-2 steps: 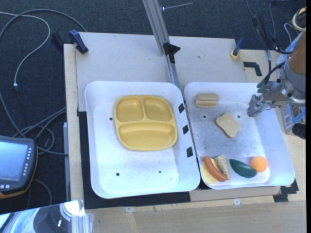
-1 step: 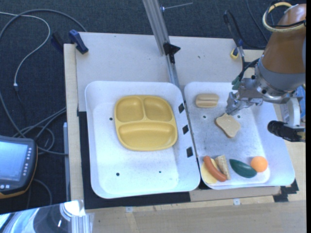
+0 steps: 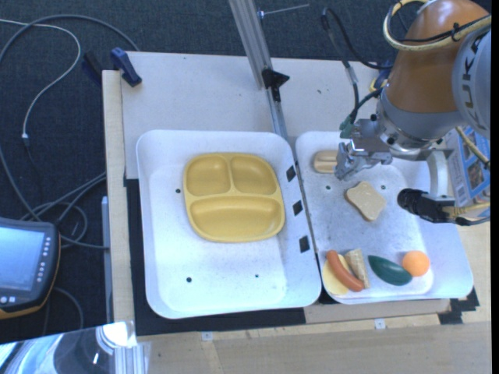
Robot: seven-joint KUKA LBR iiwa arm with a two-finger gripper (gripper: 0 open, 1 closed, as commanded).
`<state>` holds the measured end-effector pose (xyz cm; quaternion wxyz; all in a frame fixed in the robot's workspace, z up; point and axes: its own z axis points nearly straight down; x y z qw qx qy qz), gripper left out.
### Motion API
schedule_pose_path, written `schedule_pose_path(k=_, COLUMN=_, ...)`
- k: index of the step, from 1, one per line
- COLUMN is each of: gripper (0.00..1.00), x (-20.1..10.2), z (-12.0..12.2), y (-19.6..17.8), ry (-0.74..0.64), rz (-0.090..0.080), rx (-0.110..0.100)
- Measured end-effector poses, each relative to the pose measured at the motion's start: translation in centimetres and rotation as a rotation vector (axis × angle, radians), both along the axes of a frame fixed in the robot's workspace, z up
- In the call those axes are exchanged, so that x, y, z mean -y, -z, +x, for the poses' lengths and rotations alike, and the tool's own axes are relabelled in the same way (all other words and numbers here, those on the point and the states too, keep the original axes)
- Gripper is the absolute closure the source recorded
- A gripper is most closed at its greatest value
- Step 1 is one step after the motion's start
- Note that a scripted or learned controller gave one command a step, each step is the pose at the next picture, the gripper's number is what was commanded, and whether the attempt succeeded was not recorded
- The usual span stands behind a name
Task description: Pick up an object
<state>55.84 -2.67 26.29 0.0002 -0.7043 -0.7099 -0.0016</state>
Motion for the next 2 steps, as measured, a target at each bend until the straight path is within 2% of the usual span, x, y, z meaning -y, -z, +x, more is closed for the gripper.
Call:
schedule_pose_path(k=1, gripper=1.00, x=-6.1, z=0.2, y=-0.2, ry=0.000, rz=0.000, rx=-0.001)
schedule_pose_path(k=2, gripper=1.00, x=-10.7, z=-0.2, y=1.1, ry=0.002, rz=-0.001, rx=-0.006)
